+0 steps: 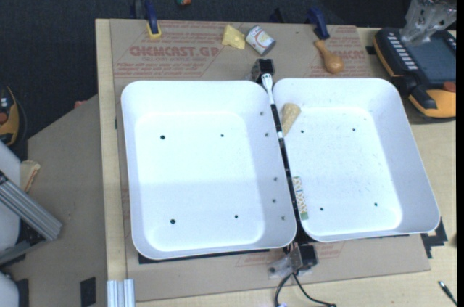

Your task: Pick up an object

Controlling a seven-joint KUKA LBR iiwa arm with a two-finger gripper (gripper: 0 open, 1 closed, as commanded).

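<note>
In the right bin, near its far left corner beside the divider, lies a small tan piece (the sole candidate I see inside either bin). I judge a straight descent best, fingers straddling its narrow width, clear of the wall. The gripper's state I cannot tell.

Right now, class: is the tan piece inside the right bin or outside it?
Inside: the tan piece lies against the right bin at its upper-left wall.
</note>
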